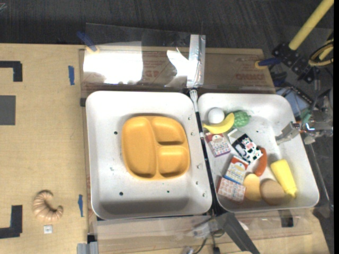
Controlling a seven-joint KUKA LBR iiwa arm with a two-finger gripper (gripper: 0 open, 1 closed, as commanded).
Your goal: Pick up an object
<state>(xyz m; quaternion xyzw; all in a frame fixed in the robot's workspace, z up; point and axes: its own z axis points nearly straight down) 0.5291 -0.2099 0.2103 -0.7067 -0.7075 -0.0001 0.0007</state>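
below, glossy yellow divided tray point(155, 146), curved banana point(221, 124), perhaps metallic tool point(288, 133)

Lab bench point(37, 157) with taped bins point(100, 107)

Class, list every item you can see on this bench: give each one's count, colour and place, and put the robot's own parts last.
Bins: two, white, side by side.
Divided tray: one, yellow-orange, in the left bin.
Banana: one, yellow, right bin, far end.
Ball: one, white, beside the banana.
Green item: one, right of the banana.
Printed cards: several, red, white and black, right bin's middle.
Yellow block: one, right bin, near side.
Tan lump: one, beside the yellow block.
Croissant-shaped toy: one, tan, on the bench left of the bins.
End effector: one, grey, over the right bin's right side.
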